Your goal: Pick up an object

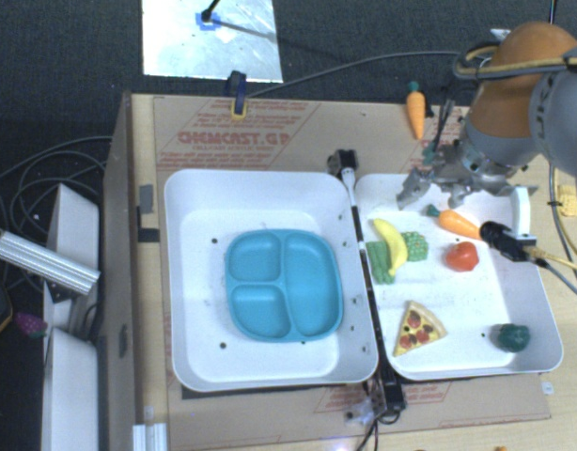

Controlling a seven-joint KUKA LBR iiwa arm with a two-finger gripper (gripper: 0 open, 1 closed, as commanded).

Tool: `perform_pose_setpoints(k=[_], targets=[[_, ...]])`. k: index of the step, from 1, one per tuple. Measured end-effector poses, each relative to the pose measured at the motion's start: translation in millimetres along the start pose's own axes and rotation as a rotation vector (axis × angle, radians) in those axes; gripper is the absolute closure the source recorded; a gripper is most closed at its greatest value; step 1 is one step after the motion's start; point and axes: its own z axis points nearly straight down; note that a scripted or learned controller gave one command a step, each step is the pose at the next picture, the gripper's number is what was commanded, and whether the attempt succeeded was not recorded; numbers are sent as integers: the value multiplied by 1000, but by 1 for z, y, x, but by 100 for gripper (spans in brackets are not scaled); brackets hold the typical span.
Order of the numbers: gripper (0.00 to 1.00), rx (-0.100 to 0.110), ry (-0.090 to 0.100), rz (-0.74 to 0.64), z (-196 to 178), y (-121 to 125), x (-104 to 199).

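Pizza: lying at the near edge of the right bin, well apart from the rest.
Green ball: sitting in the right bin's near right corner.
Plate: a blue divided one, sitting in the middle of the left bin.
Tomato: resting mid-bin, right of the banana.
Banana: lying at a slant by the divider, touching a green pod on one side and a green knobbly piece on the other.
Carrot: lying in the bin just under the arm, near the tomato.
Gripper: hanging over the far end of the right bin, just beyond the carrot; its fingers are standing spread apart, with nothing between them.
Arm: reaching in from the right, orange band showing on top.
Second carrot: lying on the table beyond the bins.
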Motion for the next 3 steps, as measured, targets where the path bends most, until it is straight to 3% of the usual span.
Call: perform_pose_setpoints(k=[1,2,3], targets=[[0,3,0,1,71,-31,5],[0,-12,-1,1,100,-19,6],[100,-25,-4,0,88,-16,5]])
